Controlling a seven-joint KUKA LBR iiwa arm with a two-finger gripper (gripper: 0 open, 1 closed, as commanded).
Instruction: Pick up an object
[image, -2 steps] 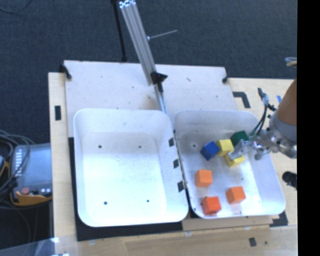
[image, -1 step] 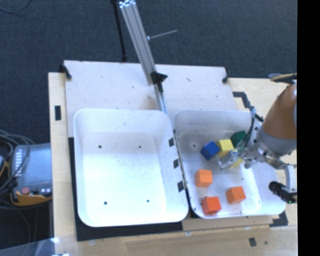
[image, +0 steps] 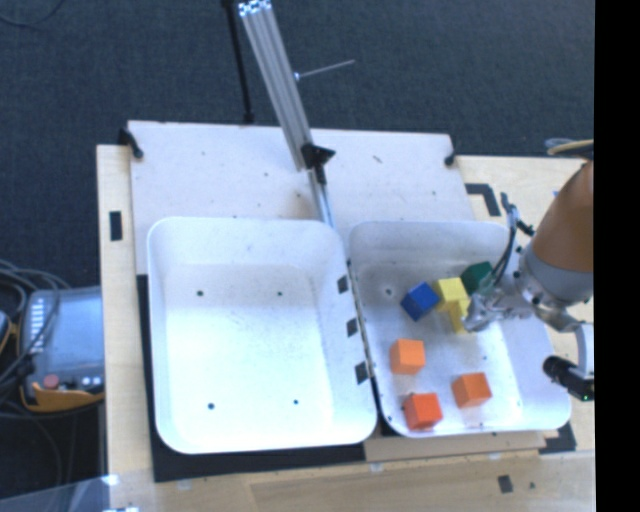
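Yellow block (image: 453, 296) sits in the right bin (image: 372, 262), upper middle area, and serves as the landmark here. Gripper (image: 478, 312) is down in that bin just right of and slightly below the yellow block, touching or nearly touching its right side; contact unclear. Finger state: cannot tell, tips are a blurry grey mass, and no block is visibly between them. Nothing looks lifted.

Blue block (image: 420, 300) is just left of the yellow block, touching or almost touching it. Green block (image: 478, 274) is just up-right of the yellow block, partly hidden by the gripper body and cabling. Three orange blocks lie below the yellow one: first orange block (image: 407, 356) down-left of it, apart; second orange block (image: 471, 389) further down, slightly right; third orange block (image: 422, 410) lowest, down-left, near the bin's bottom rim.

Arm (image: 562, 250) comes in from the right of the yellow block: grey wrist, orange section above it at frame edge.

Left bin (image: 190, 250) is well left of the yellow block, sharing a border with the right bin. Both bins sit on a pale bench (image: 210, 160). A metal pole (image: 280, 80) runs diagonally up-left from the bins' junction, well above the yellow block. Grey box with cables (image: 60, 340) sits far left, off the bench, on dark floor.
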